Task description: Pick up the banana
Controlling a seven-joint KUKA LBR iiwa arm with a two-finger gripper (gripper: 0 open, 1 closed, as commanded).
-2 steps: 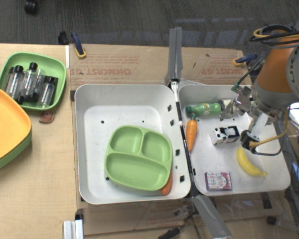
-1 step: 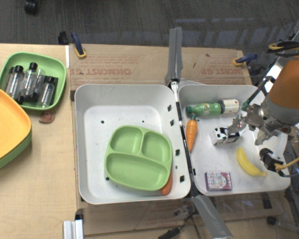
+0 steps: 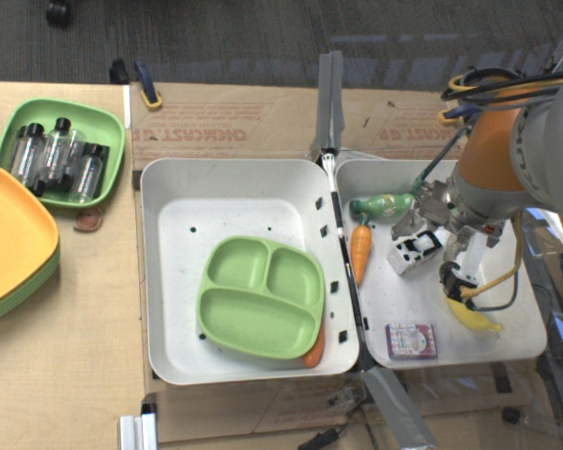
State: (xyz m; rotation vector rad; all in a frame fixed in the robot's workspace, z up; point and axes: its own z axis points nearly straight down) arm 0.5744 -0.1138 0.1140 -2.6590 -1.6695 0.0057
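Observation:
The banana [image 3: 473, 316] lies in the right bin [image 3: 525, 345] near its front right corner, small and yellow, pointing right. My gripper [image 3: 432, 234] hangs over the middle of the same bin, just up and left of the banana and close to a black-and-white patterned toy [image 3: 413, 250]. The gripper's body hides part of the banana's left end. Nothing yellow shows at the gripper's tip.
The right bin also holds a green bottle-shaped toy [image 3: 383, 204], a carrot [image 3: 359, 251] by the left wall and a pink card [image 3: 411, 339] at the front. In the left bin [image 3: 169, 251] lies a green divided plate [image 3: 263, 296] with an orange piece [image 3: 314, 354] under its edge.

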